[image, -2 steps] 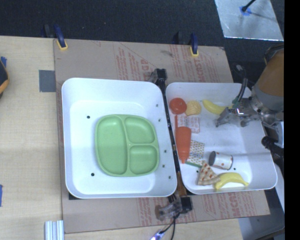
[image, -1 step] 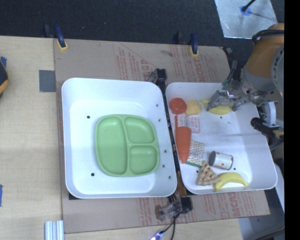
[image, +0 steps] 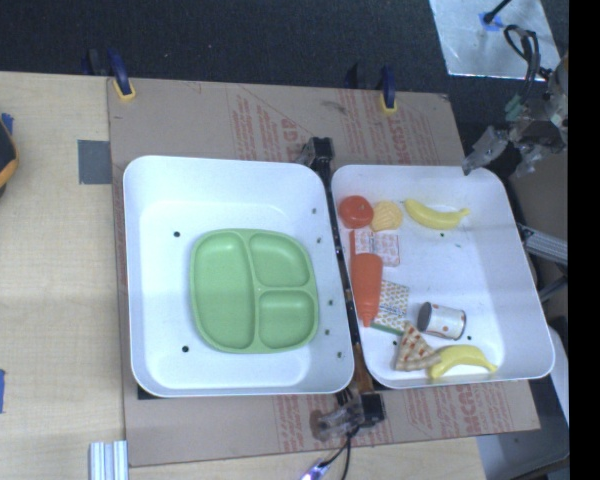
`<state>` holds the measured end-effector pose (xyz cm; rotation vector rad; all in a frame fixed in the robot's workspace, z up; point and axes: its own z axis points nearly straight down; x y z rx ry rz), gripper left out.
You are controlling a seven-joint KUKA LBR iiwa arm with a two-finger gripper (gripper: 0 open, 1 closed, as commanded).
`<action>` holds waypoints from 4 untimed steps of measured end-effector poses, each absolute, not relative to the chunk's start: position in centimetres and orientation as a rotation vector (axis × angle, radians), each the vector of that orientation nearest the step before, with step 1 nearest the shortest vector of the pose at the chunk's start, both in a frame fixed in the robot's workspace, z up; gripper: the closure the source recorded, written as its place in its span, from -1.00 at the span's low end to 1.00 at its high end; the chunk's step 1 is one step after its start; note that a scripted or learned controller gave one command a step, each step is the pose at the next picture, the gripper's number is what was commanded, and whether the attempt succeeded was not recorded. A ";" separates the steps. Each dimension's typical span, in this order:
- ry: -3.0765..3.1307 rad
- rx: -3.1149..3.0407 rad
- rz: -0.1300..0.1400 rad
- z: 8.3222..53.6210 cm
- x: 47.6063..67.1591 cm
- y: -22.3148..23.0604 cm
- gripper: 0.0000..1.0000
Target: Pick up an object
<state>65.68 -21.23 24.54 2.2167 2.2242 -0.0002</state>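
meanwhile, toys wait in the right bin, gripper off at the corner

up at the far right corner of the right bin (image: 500, 268), the gripper (image: 500, 148) sits just outside the bin's rim, over the bench edge rather than over the toys. it is small and partly cut off there, so i cannot tell how its jaws stand, and nothing can be seen held in it.

the right bin holds all the loose things. a round red tomato (image: 355, 209) lies near the far left corner, with a small yellow-orange piece (image: 386, 216) just beside it on the right. further right lies a yellow banana (image: 435, 214), apart from the others. below the tomato an orange carrot (image: 367, 286) lies lengthwise along the bin's left wall. a flat printed card (image: 392, 301) rests beside the carrot's lower half. near the front a small can (image: 441, 320) lies on its side, a pizza slice (image: 412, 349) just below it, and a second banana (image: 462, 361) curves along the front rim, touching or nearly touching the pizza slice.

the left bin (image: 150, 268) holds a green divided plate (image: 253, 290) with three compartments, set near its middle. both bins rest on a brown cardboard sheet (image: 230, 118) held by clamps at the far edge.
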 end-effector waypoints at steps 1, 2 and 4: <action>2.230 2.217 -0.006 15.5 61.0 -14.3 -1.00; 2.225 2.218 -0.002 16.8 63.0 -19.1 -1.00; 2.227 2.221 0.002 9.8 65.8 -13.9 -1.00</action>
